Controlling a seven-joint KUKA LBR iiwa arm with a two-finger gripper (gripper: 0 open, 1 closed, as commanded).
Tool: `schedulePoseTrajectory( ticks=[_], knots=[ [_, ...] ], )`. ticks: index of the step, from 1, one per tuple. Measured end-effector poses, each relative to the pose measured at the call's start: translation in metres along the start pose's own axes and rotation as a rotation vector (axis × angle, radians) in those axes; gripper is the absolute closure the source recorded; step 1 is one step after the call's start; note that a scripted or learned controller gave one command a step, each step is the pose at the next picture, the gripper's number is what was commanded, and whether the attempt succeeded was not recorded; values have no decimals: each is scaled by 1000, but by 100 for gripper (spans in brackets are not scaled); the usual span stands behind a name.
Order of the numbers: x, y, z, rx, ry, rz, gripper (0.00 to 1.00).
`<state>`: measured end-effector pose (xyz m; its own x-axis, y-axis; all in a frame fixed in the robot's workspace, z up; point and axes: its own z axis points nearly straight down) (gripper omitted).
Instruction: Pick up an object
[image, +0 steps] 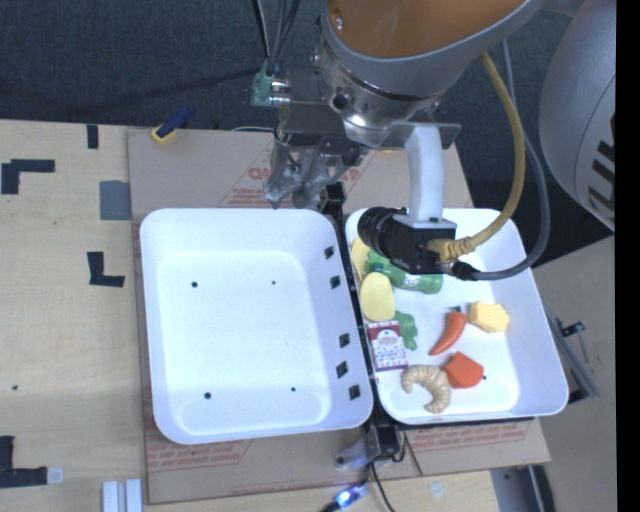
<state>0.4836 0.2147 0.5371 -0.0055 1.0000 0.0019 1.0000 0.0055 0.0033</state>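
- The tool (300, 185) is seen above the far rim of the left bin (160, 300), at about 12 o'clock of it; whether it is open or closed cannot be told, and nothing is seen held.
- The objects are gathered in the right bin (535, 385), toward 3 o'clock of the tool's bin.
- One of each is counted: yellow lemon-like piece (377, 296), green piece (415, 280), small red carton (388, 345), croissant (428, 386), orange carrot (449, 332), yellow wedge (489, 317), red-orange piece (464, 371).
- All are judged light, stiff, slippery plastic toys; the croissant would best be taken across its narrow middle.
- Two bins are borne by the desk (60, 330).
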Motion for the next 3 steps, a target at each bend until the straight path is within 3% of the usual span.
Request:
schedulePoseTrajectory(
  ticks=[1,3],
  knots=[
    [19,0,3,5,-2,2,100],
    [19,0,3,6,-3,4,100]
  ],
)
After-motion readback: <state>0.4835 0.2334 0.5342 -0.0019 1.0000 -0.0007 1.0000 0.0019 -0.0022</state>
